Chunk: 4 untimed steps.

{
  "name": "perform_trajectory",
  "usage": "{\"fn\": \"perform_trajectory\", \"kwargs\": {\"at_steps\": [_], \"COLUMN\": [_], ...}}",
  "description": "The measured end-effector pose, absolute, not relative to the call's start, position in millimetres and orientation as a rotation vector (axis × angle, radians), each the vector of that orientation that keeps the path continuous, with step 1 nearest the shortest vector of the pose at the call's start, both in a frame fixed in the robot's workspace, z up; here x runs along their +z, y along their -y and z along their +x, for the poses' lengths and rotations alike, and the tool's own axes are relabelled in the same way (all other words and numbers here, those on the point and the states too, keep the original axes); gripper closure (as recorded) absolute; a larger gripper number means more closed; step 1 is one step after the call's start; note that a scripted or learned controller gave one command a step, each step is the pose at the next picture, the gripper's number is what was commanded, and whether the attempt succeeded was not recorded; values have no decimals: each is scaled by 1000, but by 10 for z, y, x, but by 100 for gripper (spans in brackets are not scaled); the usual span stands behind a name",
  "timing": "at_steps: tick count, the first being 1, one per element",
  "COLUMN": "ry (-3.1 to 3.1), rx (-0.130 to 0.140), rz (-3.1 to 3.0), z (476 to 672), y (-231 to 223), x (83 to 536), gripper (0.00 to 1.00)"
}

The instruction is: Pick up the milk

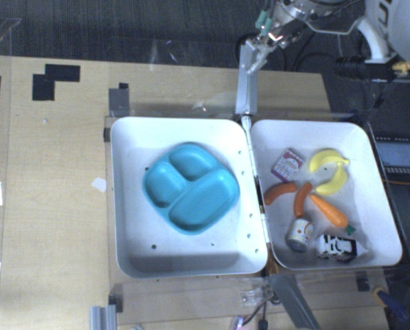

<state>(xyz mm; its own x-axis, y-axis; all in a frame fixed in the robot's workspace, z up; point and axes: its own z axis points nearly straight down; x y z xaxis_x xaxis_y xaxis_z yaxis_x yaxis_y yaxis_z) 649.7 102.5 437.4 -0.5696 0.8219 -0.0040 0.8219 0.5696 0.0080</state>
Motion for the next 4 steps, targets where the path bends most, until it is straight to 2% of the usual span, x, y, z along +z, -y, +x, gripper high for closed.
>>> {"fn": "perform_trajectory", "kwargs": {"at_steps": [1, 2, 3, 4], "ry": [-3056, -3122, -2775, -3068], "rx": [8, 7, 2, 6], "rz": [687, -246, -1445, -615], "z": [6690, 6529, 6624, 6687], "y": [-1248, -1730, -2003, -2085], "x": [4377, 4380, 4387, 4387], "gripper": [100, 100, 100, 100]}}
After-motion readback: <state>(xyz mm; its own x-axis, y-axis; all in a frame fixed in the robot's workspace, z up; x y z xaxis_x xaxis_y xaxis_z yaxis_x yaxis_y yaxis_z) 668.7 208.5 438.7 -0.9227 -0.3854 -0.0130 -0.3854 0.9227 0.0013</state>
